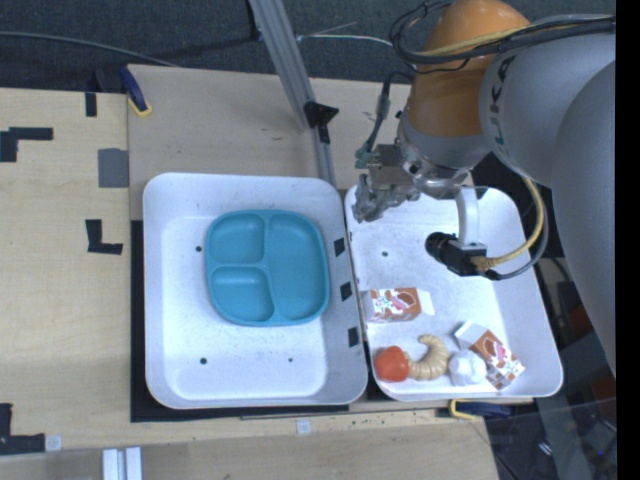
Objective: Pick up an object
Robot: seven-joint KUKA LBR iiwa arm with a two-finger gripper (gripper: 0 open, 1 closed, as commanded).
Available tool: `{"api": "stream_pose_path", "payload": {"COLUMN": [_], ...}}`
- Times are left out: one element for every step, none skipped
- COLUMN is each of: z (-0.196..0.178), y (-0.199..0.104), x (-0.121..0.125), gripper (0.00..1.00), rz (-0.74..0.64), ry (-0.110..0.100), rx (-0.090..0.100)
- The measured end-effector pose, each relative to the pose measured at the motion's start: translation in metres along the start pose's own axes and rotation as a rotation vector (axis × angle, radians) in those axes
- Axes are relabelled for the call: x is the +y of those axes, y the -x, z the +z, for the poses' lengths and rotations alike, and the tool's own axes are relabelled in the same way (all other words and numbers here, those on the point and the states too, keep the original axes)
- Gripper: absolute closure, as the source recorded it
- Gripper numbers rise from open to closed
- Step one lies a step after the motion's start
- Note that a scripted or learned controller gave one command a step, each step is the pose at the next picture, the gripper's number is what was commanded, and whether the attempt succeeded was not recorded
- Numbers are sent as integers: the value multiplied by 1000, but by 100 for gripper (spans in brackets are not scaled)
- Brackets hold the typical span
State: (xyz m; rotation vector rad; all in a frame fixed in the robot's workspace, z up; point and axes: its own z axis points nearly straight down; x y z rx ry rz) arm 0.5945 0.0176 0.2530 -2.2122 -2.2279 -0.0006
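My gripper (370, 200) hangs over the far left corner of the right bin (520, 268), well away from the objects. These lie along that bin's near side: a flat packet with a red and orange label (396, 304), a red tomato-like ball (392, 364), a tan croissant-shaped piece (430, 358), a small white item (463, 369) and a second red and white packet (492, 354). Nothing shows between the fingers.
The left bin (170, 298) holds a teal divided plate (267, 267). A slanted metal pole (290, 68) runs down to the gap between the bins. A black cable fitting (455, 251) hangs from the arm over the right bin.
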Motion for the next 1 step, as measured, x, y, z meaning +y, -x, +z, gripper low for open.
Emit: {"api": "stream_pose_path", "payload": {"z": [19], "y": [-55], "x": [-1], "gripper": [100], "rz": [0], "ry": [-3], "rx": [-1]}}
